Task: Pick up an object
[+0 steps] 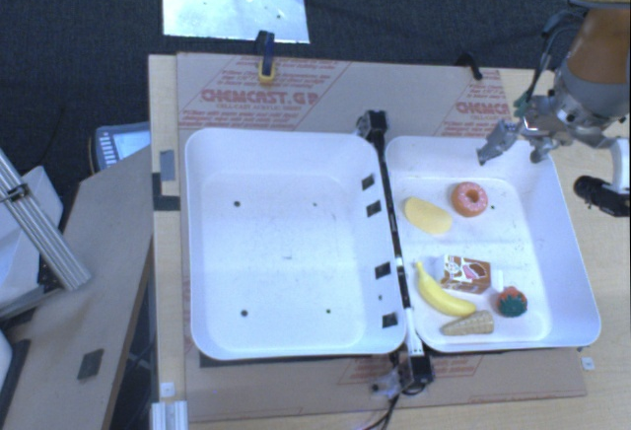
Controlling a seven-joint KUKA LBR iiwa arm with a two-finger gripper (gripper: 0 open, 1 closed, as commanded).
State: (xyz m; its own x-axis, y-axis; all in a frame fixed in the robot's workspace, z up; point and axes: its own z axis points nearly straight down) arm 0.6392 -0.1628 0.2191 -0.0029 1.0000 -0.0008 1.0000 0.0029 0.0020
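The gripper (517, 146) has its two grey fingers (492, 144) spread apart, and there is nothing between them. It hangs over the top edge of the right bin (557, 221), up near the far corner, and it touches none of the toys. The arm (599, 53) comes in from the right, and you can see its orange band above the wrist. Below the gripper and a little to the left, a pink donut (469, 198) lies in the bin. Just beside the donut, on its left, is a pale yellow lump (427, 215) that could be a lemon or a potato. Nearer the front of the bin is a small carton (465, 274) with red and white on it. A yellow banana (442, 292) lies next to the carton, touching or almost touching its left side. Below the carton is a tan wafer cone (468, 323). To the right of the carton sits a little red and green toy (511, 301), like a strawberry. The left bin (281, 241) sits right beside the right one, with black clips (379, 211) along the join. Both bins rest on a brown board (325, 88) with red letters on it.
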